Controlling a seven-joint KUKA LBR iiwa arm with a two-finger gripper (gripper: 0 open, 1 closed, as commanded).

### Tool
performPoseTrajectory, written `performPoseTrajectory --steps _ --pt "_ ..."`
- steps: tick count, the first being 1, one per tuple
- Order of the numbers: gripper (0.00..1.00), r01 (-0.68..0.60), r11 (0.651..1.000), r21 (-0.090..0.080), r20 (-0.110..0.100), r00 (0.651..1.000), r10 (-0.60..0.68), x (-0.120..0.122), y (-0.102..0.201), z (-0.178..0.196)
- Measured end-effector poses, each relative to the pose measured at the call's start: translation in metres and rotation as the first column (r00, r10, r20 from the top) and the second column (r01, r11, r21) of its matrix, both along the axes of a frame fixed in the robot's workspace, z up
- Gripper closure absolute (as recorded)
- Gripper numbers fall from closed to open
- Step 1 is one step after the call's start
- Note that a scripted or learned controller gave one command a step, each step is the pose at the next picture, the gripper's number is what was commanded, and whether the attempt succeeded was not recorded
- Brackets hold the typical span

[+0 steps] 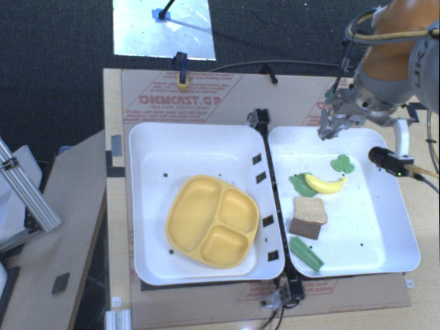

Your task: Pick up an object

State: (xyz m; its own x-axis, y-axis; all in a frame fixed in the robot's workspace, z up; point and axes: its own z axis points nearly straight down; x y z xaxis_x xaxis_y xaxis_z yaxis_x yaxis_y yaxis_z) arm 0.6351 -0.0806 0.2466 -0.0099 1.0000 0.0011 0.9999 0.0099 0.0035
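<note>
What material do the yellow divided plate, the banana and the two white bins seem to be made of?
Yellow divided plate: likely moulded plastic, matte, one even colour with soft rounded compartment edges.
Banana: probably a plastic toy; uniform bright yellow, slight sheen.
White bins: seemingly thin formed plastic, smooth and faintly glossy, with rounded corners.

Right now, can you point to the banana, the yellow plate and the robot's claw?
banana (326, 183): camera view, middle of its curved body.
yellow plate (180, 220): camera view, bare floor of its big compartment.
gripper (329, 128): camera view, at its fingertips, above the right bin's far edge.
</note>
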Motion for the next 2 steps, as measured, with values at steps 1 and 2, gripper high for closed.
performPoseTrajectory --steps 1,2 --pt "1.0 0.0 1.0 0.0 -0.002 1.0 0.0 0.002 0.061 0.001" --pt "1.0 0.001 1.0 0.0 -0.001 1.0 -0.001 0.015 0.112 -0.015"
